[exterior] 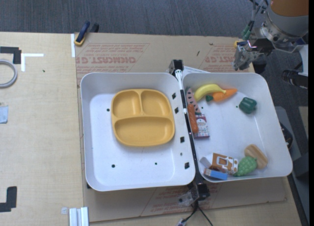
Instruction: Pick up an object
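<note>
Pincer (241,59): above right bin's (274,136) far rim, grip state impossible to tell. Banana (209,90): nearest item, down-left of pincer, long axis roughly left-right.

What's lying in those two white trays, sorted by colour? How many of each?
Yellow: 2, the divided plate and the banana.
Orange: 2, the carrot and a stick-shaped piece.
Green: 2, the pepper and a bumpy piece.
Tan: 1, the bread.
Printed packets or boxes: 3.
Total: 10.
</note>
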